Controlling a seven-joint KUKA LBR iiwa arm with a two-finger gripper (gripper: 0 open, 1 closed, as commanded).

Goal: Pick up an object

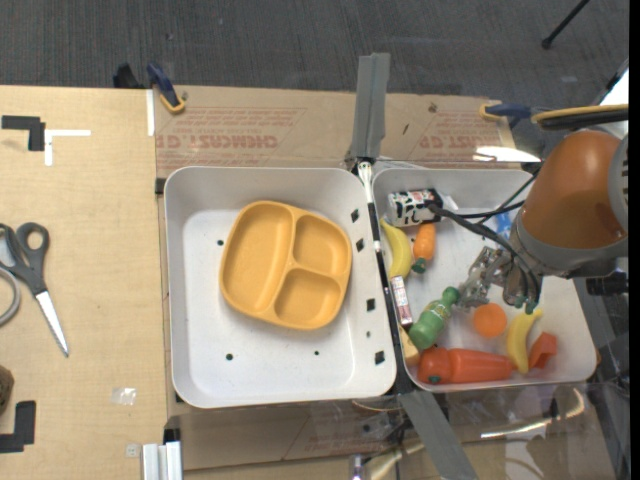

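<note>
The right bin [560, 183] holds several toys. A black-and-white can [413, 205] lies at its back left, with a yellow banana [397, 249] and a small carrot [424, 243] just in front of it. Nearer the front are a green bottle [434, 319], an orange ball [489, 320], a second banana [520, 339], a red piece [544, 349] and a large red-orange carrot [465, 366]. My gripper [490, 276] hangs low in this bin, just above the orange ball and right of the green bottle's cap. I see nothing held in it.
The left bin [190, 298] holds a yellow divided plate [286, 264]. A thin red stick [400, 301] lies along the right bin's left wall. Cables run from the can toward the wrist. Scissors [36, 278] lie on the bench far left.
</note>
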